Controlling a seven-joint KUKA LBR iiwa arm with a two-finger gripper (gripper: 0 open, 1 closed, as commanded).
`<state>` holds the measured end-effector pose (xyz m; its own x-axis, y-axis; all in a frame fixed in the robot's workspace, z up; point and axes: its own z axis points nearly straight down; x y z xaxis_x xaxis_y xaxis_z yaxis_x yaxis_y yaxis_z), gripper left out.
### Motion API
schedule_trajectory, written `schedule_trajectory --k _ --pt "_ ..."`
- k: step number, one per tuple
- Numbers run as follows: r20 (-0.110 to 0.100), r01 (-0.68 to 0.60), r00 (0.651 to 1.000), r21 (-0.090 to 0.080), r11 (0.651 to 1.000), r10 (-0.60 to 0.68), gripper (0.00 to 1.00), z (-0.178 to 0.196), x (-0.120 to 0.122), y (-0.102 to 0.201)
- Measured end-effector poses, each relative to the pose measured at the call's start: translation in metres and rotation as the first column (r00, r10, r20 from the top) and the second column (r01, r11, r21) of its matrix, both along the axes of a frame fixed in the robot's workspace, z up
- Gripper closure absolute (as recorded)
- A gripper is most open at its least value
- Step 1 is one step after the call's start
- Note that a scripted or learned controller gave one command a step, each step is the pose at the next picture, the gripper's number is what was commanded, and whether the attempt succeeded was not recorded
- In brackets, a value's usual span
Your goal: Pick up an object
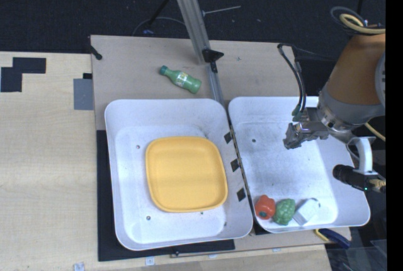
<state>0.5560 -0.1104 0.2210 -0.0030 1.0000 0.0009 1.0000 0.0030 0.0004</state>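
the bench carries two white bins side by side, left bin and right bin, and a green bottle lies on its side behind the left one.

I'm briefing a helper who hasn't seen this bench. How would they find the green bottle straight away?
Start at the left white bin, the one holding the yellow plate. Look just beyond its far edge, on the bare board beside the slanted metal rail: the green bottle lies there on its side. Unlike the other small things, it sits outside both bins.
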Motion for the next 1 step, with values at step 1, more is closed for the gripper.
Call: schedule_trajectory --k 1 --pt "-0.001 -0.001 1.000 0.000 1.000 0.001 1.00 -0.0003 0.0077 0.0580"
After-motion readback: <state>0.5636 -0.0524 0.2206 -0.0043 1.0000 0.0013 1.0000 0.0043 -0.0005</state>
